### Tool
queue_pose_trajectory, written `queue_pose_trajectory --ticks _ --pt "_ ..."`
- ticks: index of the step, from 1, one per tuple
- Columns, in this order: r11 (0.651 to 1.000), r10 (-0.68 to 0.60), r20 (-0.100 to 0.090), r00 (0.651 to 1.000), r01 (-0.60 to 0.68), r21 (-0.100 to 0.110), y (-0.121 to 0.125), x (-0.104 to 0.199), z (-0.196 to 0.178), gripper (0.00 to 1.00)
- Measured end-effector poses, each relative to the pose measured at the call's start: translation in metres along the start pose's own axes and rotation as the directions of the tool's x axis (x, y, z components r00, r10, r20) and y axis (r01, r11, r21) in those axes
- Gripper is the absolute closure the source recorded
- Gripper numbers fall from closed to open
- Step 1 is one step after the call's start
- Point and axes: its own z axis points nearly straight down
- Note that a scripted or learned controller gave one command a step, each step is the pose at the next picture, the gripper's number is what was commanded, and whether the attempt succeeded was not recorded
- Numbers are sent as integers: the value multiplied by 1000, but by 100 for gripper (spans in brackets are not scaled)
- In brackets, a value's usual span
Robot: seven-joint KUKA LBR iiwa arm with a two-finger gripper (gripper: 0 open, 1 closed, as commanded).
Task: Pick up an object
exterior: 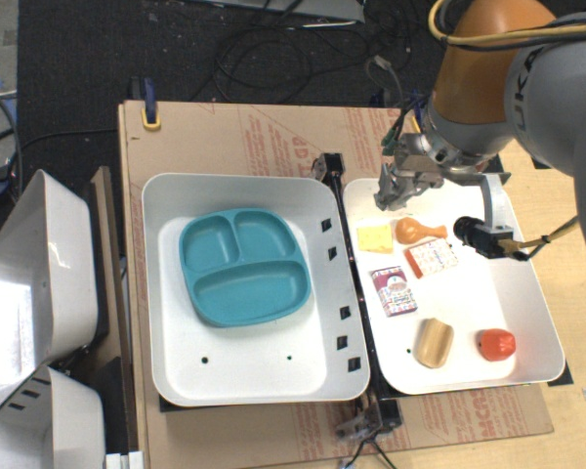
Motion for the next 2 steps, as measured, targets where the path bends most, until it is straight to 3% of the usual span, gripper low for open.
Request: queue_pose_trajectory --ticks 2 --pt "1000 -1 -1 1000 1 1 -22 114 12 100"
